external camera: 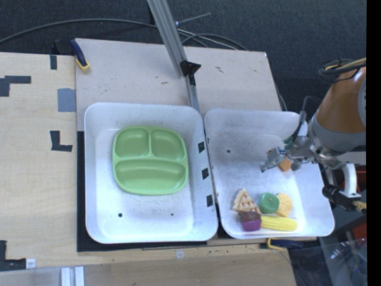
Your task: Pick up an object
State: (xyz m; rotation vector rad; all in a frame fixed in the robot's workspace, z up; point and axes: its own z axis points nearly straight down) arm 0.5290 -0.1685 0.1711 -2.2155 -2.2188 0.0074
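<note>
Over on the left, a light green sectioned plastic plate (150, 160) lies flat in the left shallow white bin (95, 177) on the pale wooden worktop (36, 177). In the right white bin (238, 130), near its front edge, sit a tan waffle-like wedge (243, 201), purple piece (250, 221), green round piece (269, 202) and yellow corn cob (278, 223). Above them the pincer (278, 161) hangs over the bin's right side, pinching a small orange piece (286, 164).
</note>
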